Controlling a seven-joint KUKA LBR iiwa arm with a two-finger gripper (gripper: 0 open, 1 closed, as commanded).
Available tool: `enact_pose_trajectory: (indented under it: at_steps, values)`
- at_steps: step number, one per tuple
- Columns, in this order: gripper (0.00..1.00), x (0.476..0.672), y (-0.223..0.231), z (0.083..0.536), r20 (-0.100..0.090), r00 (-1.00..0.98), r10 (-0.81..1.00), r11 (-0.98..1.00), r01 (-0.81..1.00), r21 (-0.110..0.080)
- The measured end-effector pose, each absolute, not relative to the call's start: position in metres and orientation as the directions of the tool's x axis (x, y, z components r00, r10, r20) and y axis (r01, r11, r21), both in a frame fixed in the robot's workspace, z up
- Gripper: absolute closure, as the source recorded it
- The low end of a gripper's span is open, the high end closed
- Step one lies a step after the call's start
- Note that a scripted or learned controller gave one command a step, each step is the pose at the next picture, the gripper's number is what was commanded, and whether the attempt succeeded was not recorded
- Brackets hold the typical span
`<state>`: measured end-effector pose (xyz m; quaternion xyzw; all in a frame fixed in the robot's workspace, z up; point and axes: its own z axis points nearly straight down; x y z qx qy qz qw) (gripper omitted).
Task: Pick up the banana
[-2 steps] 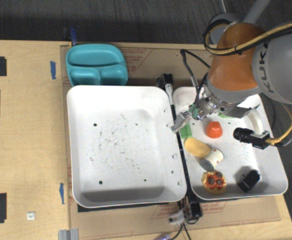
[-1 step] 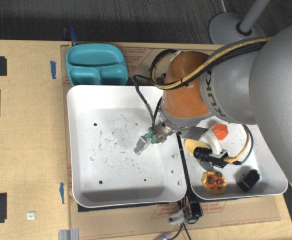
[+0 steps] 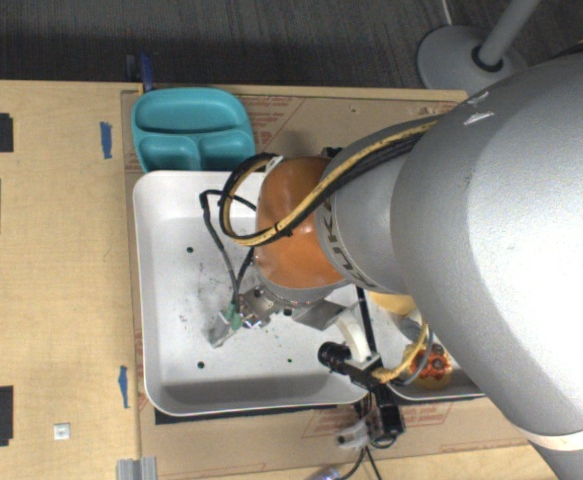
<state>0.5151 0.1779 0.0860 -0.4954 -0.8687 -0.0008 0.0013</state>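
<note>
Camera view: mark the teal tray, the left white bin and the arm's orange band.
teal tray [image 3: 191,128], camera view, on its upper compartment floor.
left white bin [image 3: 171,268], camera view, on bare floor near its left wall.
orange band [image 3: 291,238], camera view, on its rounded middle.

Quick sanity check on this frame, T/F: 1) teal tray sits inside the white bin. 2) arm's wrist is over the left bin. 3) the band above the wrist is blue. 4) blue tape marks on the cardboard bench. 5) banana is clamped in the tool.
1) False. The teal divided plastic tray lies outside the shallow white left bin, against its far edge.
2) True. The grey arm reaches over that bin.
3) False. The band is orange.
4) True. A blue tape strip marks the brown cardboard bench top.
5) False. No banana is seen between the fingers of the tool, which is low over the bin floor.
</note>
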Motion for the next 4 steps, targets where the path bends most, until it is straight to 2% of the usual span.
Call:
enact_pose_trajectory:
  at_steps: [1,2,3,4]
  values:
    - [0.00,0.555,0.198,0.155,0.000,-0.333,0.943,0.333,0.943,0.001]
    - [0.00,0.479,0.146,0.220,0.000,-0.253,0.967,0.253,0.967,-0.003]
    - [0.00,0.479,0.156,0.106,0.001,-0.401,0.916,0.401,0.916,-0.002]
    - [0.00,0.517,0.180,0.120,0.000,-0.177,0.984,0.177,0.984,0.001]
